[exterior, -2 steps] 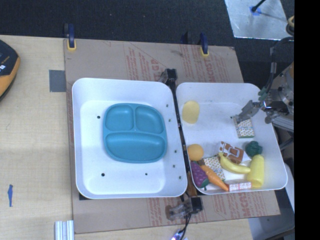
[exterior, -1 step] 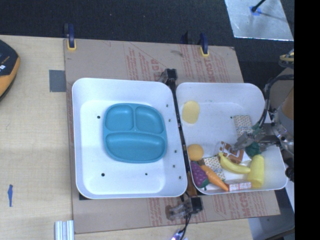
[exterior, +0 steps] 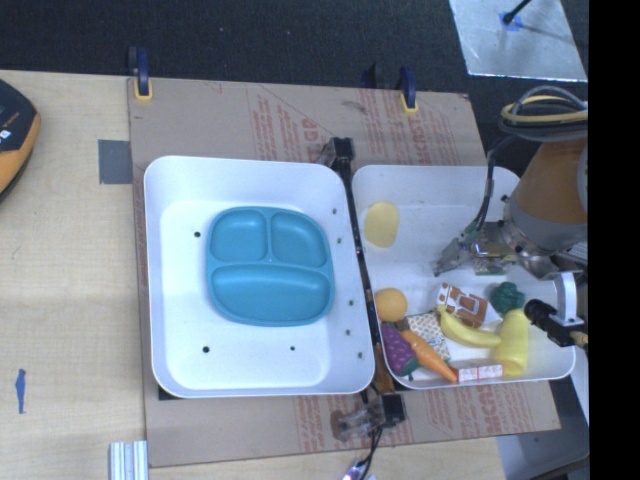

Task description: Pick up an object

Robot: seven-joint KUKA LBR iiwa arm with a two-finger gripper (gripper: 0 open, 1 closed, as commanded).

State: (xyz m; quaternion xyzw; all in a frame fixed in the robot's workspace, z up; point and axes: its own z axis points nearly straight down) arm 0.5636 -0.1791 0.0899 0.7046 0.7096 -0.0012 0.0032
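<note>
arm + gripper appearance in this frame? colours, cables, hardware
The arm has a rounded orange band over a grey body. A dark cable runs down its left side, and yellow and black cables loop above it. The gripper is thin grey metal, small against the arm.

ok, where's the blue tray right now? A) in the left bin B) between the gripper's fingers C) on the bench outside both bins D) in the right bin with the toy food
A: the blue tray lies flat in the middle of the left bin, while the toy food is piled in the right bin, where the gripper is.
</note>
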